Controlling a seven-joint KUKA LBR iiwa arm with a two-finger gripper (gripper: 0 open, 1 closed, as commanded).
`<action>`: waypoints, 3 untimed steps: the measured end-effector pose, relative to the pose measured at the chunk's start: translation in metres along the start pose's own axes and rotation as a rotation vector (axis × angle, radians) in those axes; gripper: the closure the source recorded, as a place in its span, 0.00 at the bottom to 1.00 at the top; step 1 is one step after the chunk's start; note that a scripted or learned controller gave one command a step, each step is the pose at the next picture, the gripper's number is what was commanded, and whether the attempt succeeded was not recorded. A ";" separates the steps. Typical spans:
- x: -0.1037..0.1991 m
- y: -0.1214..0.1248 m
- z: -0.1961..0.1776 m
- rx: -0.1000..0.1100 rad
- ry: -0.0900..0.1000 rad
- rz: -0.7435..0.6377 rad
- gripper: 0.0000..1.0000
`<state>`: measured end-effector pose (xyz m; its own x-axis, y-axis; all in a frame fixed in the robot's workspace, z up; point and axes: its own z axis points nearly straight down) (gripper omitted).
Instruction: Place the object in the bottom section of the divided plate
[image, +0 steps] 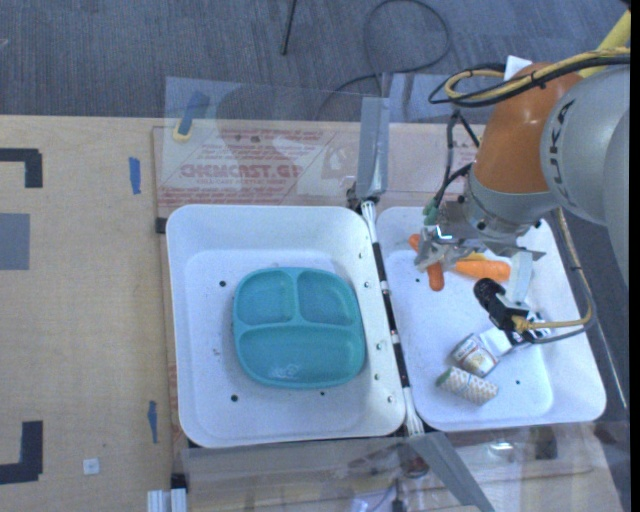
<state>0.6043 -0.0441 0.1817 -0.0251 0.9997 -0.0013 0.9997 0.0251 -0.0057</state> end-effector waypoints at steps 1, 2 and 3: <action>0.088 -0.057 0.000 0.002 0.002 -0.149 1.00; 0.140 -0.122 0.001 0.005 0.001 0.093 1.00; 0.139 -0.122 0.001 0.004 0.001 0.096 0.00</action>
